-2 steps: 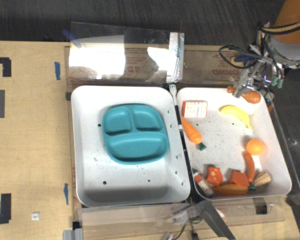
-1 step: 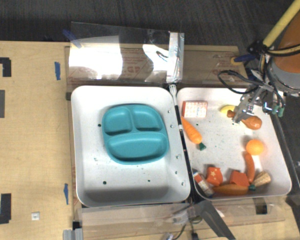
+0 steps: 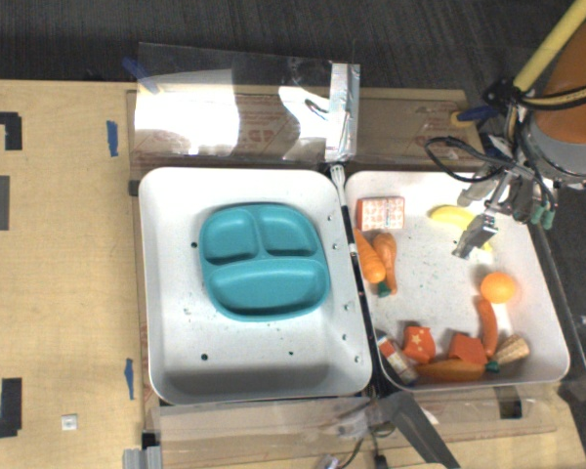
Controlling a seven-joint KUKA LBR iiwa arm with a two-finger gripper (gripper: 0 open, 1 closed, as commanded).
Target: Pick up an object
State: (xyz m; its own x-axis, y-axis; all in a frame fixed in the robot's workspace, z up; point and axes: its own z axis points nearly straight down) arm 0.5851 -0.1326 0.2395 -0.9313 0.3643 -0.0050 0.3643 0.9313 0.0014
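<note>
- Up at the right bin's (image 3: 552, 291) far right corner: gripper (image 3: 481, 231) reaching in from the right, grey arm (image 3: 557, 140) and orange band (image 3: 578, 66) behind it.
- Hard to tell how the gripper stands; nothing visibly held.
- Just beside its tip, toward the bin's back: yellow banana-like piece (image 3: 451, 217), partly under the metal.
- Below the tip: orange ball (image 3: 498, 287), with a red sausage-like piece (image 3: 487, 325) running down from it.
- Further left along the back wall: small pink-and-white box (image 3: 381, 213), two carrots (image 3: 376, 259) just below it against the dividing rim.
- Along the near wall: jumble of red and orange blocks (image 3: 441, 350), cork-coloured piece (image 3: 514, 351) at its right end.
- Well apart, in the left bin (image 3: 176, 350): teal divided plate (image 3: 264, 260), lying flat.
</note>
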